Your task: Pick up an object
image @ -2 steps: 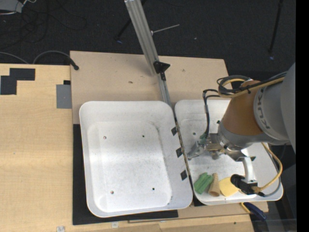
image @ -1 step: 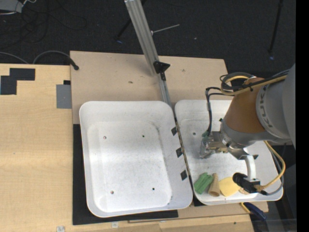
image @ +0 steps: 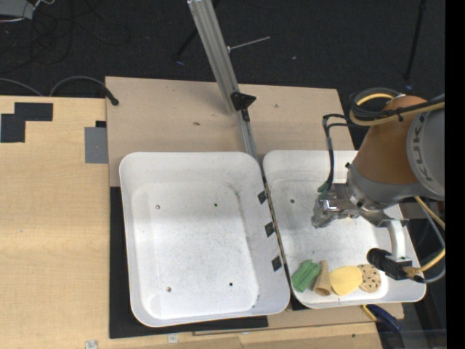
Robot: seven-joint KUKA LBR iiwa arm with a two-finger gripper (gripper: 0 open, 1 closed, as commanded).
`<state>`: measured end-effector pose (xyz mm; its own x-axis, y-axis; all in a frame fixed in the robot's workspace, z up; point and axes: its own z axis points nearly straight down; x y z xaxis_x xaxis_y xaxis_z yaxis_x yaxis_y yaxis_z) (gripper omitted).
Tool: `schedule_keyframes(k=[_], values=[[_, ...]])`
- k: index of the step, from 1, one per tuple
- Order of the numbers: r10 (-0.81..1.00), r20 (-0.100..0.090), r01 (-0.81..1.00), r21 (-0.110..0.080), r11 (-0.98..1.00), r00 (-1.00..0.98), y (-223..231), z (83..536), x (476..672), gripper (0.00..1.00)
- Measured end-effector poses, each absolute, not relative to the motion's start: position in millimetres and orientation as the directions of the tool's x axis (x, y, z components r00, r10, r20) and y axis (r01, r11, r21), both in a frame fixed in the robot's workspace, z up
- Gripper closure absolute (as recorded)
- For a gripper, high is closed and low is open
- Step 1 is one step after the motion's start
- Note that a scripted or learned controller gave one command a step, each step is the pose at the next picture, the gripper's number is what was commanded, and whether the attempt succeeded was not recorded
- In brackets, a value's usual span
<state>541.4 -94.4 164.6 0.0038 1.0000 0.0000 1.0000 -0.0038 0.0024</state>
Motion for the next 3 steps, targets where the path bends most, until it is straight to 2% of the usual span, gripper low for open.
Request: schedule_keyframes(k=[1,2,3], values=[[1.000,0.000,1.000,0.004,0.000,0.000,-92.4,226.9,540.1,1.00],[1.000,0.000,1.000,-0.002,0.003,-0.003,-92.7,229.3,540.1,1.00],[1.000,0.003,1.000,-0.004,0.005,-0.005,-36.5,237.3,525.3,1.00]])
